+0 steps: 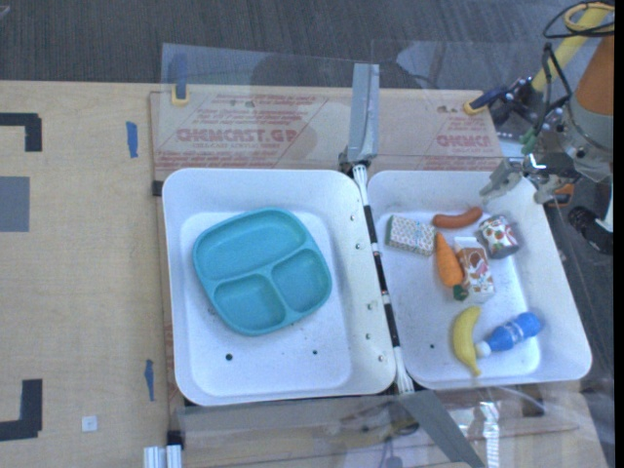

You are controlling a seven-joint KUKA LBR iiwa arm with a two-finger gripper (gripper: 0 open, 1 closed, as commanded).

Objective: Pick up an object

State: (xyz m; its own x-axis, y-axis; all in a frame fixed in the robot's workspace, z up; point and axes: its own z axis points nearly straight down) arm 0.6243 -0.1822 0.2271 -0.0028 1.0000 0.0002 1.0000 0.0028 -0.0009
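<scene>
Camera view, fixed overhead, read left to right. Far from my gripper [522, 172], the left shallow white bin [185, 261] holds a teal three-compartment plastic plate [261, 269] lying flat; I take it as not today's target. The right shallow white bin [561, 359] sits below and left of the tool and carries the candidates. Farthest left of the tool is a small patterned rectangular packet [410, 234]. Nearer, an orange-red toy sausage [457, 218] lies closest to the tool, with an orange toy carrot [448, 260] below it. A red-and-white printed pouch [476, 271] touches the carrot, and a crumpled multicoloured wrapper [498, 236] lies just beside it. Well below are a yellow toy banana [465, 338] and a blue plastic bottle with a white cap [511, 333], touching. The gripper hangs above the bin's upper right corner; its finger state I cannot tell. Nothing is held, so the pick is not yet done. My judgement: the sausage is the easiest reach.
</scene>
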